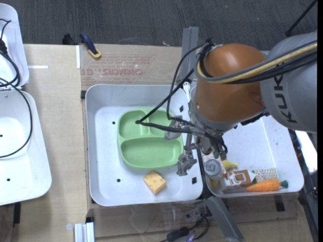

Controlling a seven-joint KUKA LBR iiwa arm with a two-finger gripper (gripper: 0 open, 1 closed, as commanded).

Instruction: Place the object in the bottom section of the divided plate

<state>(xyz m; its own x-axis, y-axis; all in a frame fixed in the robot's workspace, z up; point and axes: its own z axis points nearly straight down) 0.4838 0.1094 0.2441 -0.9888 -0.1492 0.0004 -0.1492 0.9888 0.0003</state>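
cheese wedge (155, 182) lies in left bin (101, 150), just below green divided plate (149, 139); claw (185, 166) hangs beside plate's right edge, state unclear.

Letters "KU" on the grey arm (290, 97); faint, mirrored red print on the cardboard (121, 67).

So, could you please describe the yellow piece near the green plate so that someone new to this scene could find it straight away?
Start at the left white bin, which holds the green divided plate. Just below the plate's lower edge, on the bin floor, lies a small yellow cheese wedge. It is the only loose item in that bin; the carrot and other toys lie in the right bin.
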